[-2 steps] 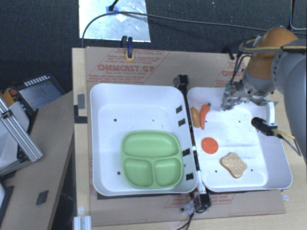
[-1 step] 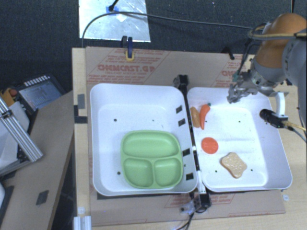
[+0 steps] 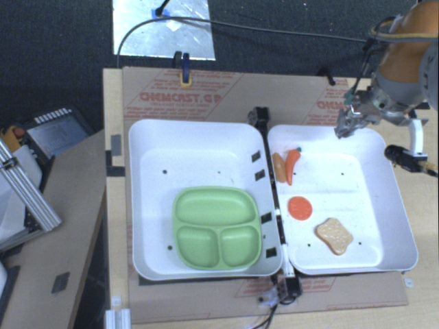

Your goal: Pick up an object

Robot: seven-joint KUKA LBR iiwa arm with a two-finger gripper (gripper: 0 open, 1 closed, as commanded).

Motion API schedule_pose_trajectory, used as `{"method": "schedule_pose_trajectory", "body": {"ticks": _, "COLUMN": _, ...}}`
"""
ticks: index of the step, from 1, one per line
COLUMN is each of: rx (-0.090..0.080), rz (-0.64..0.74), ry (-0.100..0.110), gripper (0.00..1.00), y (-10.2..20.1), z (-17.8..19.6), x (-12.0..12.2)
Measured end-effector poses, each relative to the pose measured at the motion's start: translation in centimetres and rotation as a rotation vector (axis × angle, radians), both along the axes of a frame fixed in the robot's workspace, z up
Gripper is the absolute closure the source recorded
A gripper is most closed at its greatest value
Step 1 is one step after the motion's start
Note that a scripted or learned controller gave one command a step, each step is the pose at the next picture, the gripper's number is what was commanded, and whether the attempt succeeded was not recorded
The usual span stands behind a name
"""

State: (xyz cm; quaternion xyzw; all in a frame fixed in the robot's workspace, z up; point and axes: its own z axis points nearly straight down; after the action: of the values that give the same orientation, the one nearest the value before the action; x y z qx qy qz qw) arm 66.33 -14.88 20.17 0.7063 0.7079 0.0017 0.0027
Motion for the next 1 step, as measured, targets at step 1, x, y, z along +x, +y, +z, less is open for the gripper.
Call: {"method": "schedule_pose_trajectory", "body": {"ticks": 1, "rx": 0.000, "rz": 0.002, "ry": -0.001, "gripper": 1.00, "y": -0.03, "z": 4.64, "x": 0.15}}
